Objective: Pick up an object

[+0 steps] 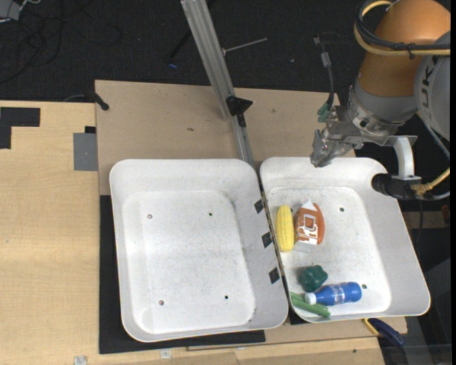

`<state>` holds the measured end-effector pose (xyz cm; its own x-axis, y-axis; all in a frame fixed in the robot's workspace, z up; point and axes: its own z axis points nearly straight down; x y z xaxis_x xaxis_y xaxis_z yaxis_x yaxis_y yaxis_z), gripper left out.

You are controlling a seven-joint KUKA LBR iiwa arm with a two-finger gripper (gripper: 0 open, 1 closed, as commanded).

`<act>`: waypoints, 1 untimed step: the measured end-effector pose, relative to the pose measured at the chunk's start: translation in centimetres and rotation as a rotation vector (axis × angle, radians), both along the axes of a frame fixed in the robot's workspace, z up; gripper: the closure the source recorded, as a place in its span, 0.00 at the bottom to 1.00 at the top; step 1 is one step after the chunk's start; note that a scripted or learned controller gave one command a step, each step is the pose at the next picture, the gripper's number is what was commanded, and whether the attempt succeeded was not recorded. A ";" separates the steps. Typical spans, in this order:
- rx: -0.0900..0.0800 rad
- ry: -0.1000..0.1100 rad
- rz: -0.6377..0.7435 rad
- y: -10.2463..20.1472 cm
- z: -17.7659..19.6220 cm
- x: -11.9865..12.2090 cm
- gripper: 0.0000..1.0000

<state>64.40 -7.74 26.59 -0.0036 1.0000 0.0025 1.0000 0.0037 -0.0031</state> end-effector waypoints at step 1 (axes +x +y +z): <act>0.000 0.001 0.000 4.5 0.0 -0.7 1.00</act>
